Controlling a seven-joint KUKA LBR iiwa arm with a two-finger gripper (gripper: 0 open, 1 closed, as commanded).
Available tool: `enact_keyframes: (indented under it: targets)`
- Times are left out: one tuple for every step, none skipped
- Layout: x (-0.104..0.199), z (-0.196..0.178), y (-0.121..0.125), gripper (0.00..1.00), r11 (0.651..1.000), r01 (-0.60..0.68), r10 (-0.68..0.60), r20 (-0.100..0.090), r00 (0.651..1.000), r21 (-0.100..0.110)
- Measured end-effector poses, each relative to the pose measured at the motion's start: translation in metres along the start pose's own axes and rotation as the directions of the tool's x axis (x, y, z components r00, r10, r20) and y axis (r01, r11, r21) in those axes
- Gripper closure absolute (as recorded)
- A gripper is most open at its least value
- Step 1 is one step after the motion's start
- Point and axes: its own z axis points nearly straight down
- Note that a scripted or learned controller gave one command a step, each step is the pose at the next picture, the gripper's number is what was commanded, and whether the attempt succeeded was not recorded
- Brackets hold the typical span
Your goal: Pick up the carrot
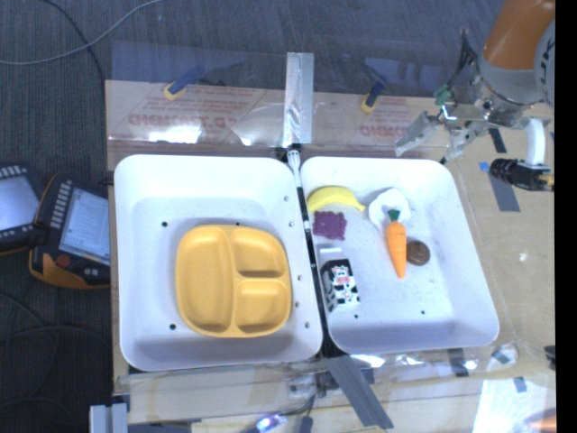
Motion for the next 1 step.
enact_keyframes:
  targets:
    - [0.0238, 0.1279, -0.048, 0.0, 0.994, 0.111, -0.111, 0.001, 0.994, 0.001]
